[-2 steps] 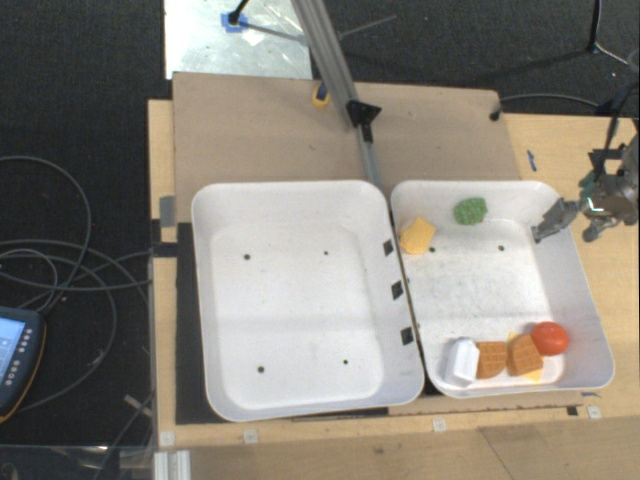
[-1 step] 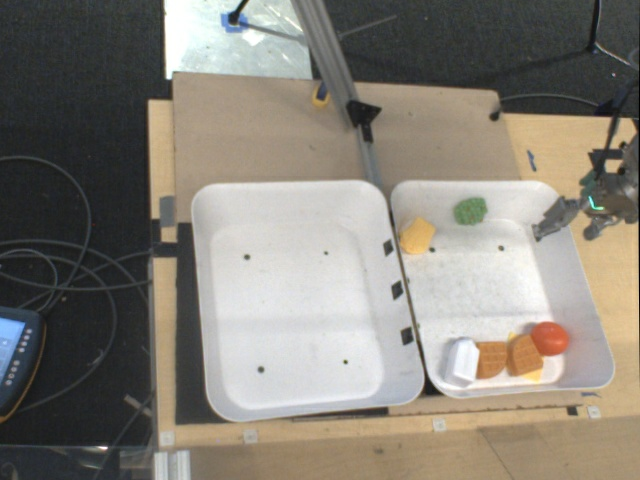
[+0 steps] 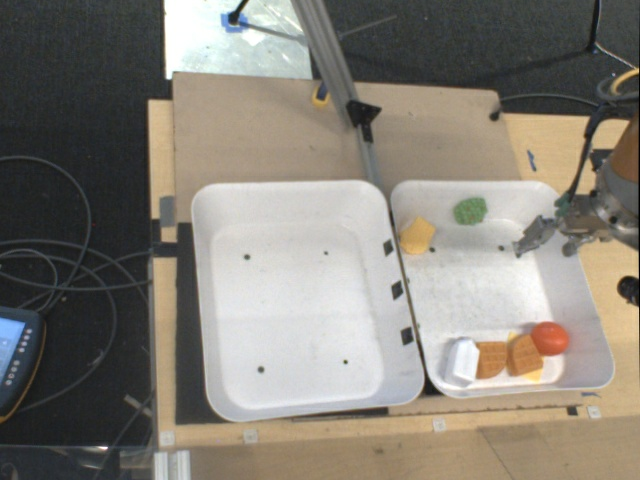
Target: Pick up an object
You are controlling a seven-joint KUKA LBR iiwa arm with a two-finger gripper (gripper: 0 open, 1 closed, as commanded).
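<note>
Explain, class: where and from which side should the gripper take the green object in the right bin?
Probably from straight above, closing across the middle of the green object. It is a small rounded lump lying alone on the right bin floor, apart from the yellow piece, so both sides are open to fingers.

Right bin (image 3: pixel 575 298): two items at the far wall, four items in a row along the near wall. Left bin (image 3: pixel 215 268) touching beside it. Gripper (image 3: pixel 545 236) above right bin's right edge.
</note>
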